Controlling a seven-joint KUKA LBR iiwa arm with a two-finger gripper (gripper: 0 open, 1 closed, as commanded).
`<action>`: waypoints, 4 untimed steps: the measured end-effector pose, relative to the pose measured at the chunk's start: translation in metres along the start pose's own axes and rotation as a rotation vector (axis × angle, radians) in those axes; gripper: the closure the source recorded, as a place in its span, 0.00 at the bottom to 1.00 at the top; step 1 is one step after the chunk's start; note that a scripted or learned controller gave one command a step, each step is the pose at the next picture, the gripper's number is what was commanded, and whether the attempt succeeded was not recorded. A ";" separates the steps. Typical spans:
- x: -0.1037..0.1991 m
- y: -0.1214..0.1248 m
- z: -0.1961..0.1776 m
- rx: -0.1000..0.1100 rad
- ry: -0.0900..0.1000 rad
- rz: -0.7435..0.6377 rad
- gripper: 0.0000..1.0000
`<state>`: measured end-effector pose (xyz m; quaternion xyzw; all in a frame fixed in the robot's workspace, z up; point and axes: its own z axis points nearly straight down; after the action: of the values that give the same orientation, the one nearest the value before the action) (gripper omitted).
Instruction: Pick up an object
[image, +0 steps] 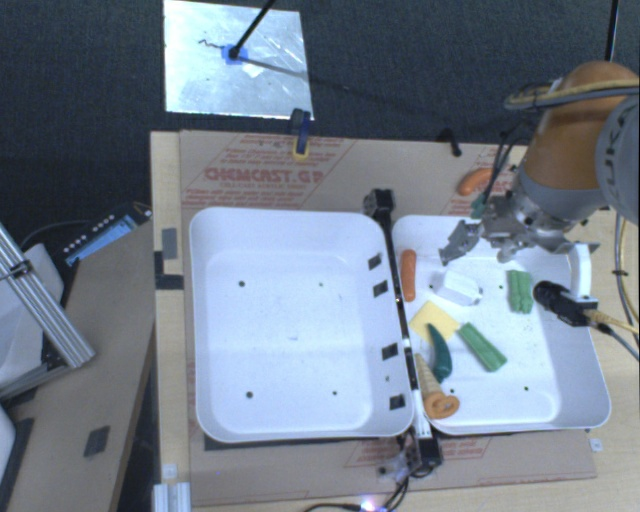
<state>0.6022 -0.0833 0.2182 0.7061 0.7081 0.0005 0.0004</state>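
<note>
dark carpet surrounds a cardboard-topped bench (270, 165) carrying two white bins, and the action sits over the right bin (575, 400). the arm (575, 140) comes in from the right, its bulk cut off by the frame edge, and the gripper (462, 243) hangs above the bin's upper left part. whether the fingers are parted or closed, i cannot tell; they are small and blur against the white floor, and nothing shows clearly between them.

just below the gripper lies a white block (458, 291), hard to separate from the bin floor. left of it, an orange carrot-like piece (408, 270) lies with its long axis running up and down, close to the bin's left wall. below the white block sits a yellow square (433, 320), then a teal curved piece (440, 352) pointing down, and an orange-tipped cone (435, 392) partly over the divider. a green bar (482, 346) slants down to the right. another green piece (519, 291) stands upright under the arm. an orange item (474, 182) outside the bin is partly hidden by the wrist.
</note>
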 end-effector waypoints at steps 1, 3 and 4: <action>0.000 0.001 -0.011 -0.002 0.001 -0.002 1.00; -0.008 -0.017 -0.165 -0.002 0.000 -0.002 1.00; 0.006 -0.087 -0.181 -0.001 0.001 -0.002 1.00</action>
<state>0.5151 -0.0779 0.3995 0.7052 0.7090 0.0014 0.0005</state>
